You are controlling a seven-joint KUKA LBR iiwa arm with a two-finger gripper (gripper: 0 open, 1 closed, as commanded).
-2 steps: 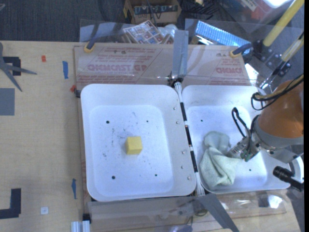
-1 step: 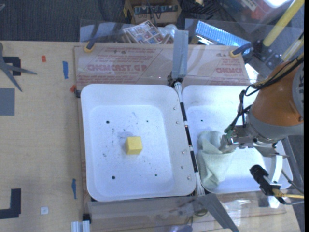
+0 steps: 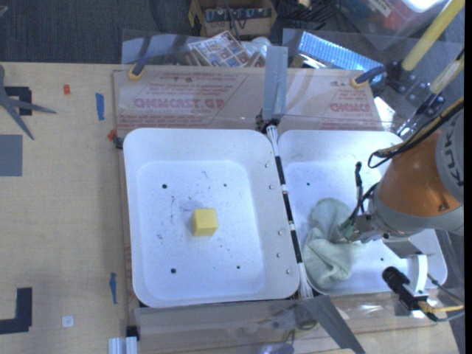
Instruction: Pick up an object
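Observation:
A small yellow cube (image 3: 204,222) lies near the middle of the left bin (image 3: 147,161). A crumpled pale green cloth (image 3: 328,245) lies at the front left of the right bin (image 3: 324,153). My gripper (image 3: 349,231) is down at the cloth's right edge, touching or pressing into its folds. The orange band and the wrist cover most of it from the right.
A hinged divider (image 3: 284,198) separates the two bins. Clear plastic panels stand behind the bins. The wooden bench (image 3: 59,198) stretches away to the left, with blue tape marks and black brackets on it.

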